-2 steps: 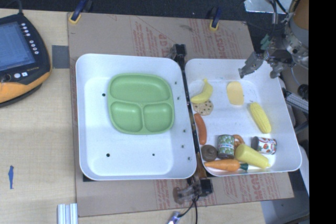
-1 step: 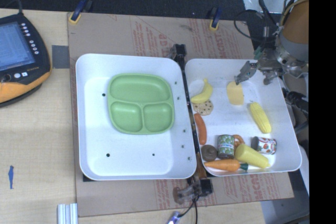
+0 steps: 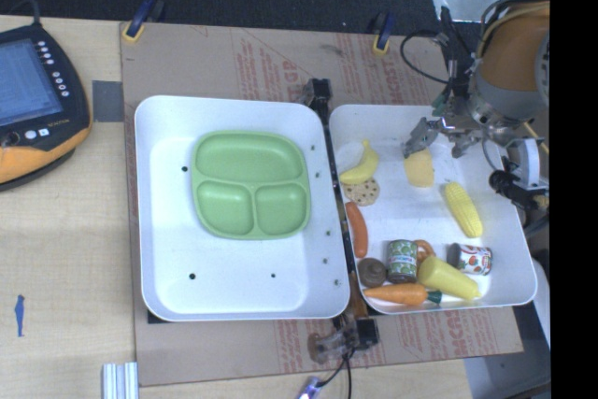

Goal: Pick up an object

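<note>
While the arm reached in from the right, its gripper point(image 3: 441, 135) hung over the far part of the right bin point(image 3: 523, 243) with fingers spread apart and nothing between them — a yellow cheese block point(image 3: 420, 169) lay just below and to the left of it. Nearby in that bin were a banana point(image 3: 361, 165), a corn cob point(image 3: 462, 208), a cookie point(image 3: 362, 192) and a carrot point(image 3: 400, 295); the left bin point(image 3: 159, 229) held a green tray point(image 3: 251, 183).

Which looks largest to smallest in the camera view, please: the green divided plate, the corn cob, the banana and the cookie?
1. Green divided plate, by far the largest.
2. Corn cob and banana look about alike, so I would not rank them.
3. Cookie, the smallest.
</note>
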`<state>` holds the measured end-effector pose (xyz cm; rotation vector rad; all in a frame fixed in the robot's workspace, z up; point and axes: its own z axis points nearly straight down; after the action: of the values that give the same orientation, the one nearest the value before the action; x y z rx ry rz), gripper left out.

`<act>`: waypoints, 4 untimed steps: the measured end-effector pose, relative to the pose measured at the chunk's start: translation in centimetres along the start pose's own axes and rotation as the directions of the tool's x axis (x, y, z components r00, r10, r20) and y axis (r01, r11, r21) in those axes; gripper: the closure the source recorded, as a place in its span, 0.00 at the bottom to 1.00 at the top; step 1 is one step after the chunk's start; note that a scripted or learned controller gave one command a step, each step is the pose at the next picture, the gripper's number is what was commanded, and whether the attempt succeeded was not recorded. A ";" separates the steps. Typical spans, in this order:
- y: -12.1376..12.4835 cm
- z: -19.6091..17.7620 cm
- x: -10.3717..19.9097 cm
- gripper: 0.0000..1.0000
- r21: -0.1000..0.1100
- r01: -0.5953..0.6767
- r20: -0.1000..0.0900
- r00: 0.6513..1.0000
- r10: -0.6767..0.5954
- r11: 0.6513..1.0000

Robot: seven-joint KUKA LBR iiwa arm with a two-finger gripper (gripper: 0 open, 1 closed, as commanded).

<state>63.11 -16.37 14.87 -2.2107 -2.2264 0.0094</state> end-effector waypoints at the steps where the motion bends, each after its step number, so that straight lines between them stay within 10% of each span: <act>1: 1.6 2.5 -4.9 0.00 -0.004 -0.005 0.000 1.000 0.005 1.000; 2: 2.6 -1.0 0.5 0.00 -0.007 -0.002 -0.001 1.000 0.002 1.000; 4: 1.3 5.6 -3.8 0.00 -0.002 -0.004 -0.001 1.000 0.004 1.000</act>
<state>64.40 -20.21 9.22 -2.2158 -2.2221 0.0052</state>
